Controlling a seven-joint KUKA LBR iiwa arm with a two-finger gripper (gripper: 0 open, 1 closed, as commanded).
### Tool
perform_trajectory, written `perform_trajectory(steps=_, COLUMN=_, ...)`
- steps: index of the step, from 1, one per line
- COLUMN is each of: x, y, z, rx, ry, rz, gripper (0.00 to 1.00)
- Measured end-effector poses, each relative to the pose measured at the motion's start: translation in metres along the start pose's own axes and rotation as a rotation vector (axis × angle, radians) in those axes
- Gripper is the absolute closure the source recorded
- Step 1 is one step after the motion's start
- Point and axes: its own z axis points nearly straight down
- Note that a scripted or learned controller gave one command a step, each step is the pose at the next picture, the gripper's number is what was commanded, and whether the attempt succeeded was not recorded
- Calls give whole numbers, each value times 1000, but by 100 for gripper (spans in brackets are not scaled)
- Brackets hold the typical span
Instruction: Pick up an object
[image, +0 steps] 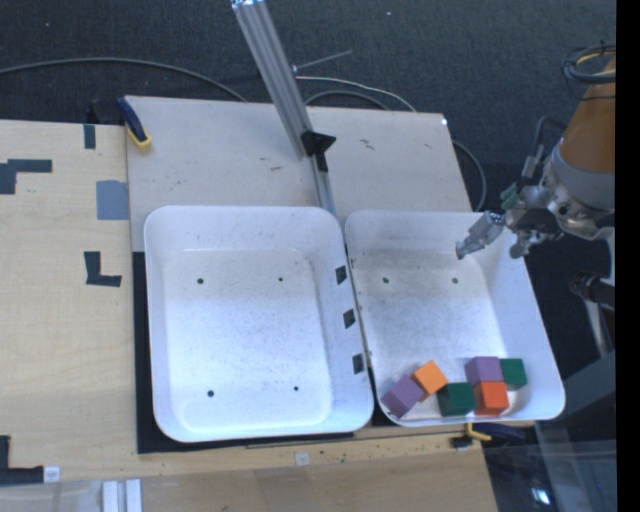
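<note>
Camera view: gripper (496, 236), grip state unclear, hovers at upper right of right bin (420, 300), and packed cubes (460, 388) in lower corner risk a pinch failing against the wall.

Even, diffuse overhead light; the two white bins (250, 310) read bright, nearly washed out, with soft shadows under their rims. The dark floor (450, 60) stays dim. Focus is moderately soft throughout; the gripper (497, 238) appears slightly blurred.
</note>
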Motion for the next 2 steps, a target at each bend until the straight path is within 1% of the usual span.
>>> perform_trajectory(steps=1, x=23, y=-2, z=167, rx=9, ry=1, rz=0, gripper=0)
perform_trajectory(steps=2, x=-21, y=-17, z=63, rx=-7, ry=-4, rz=4, gripper=0)
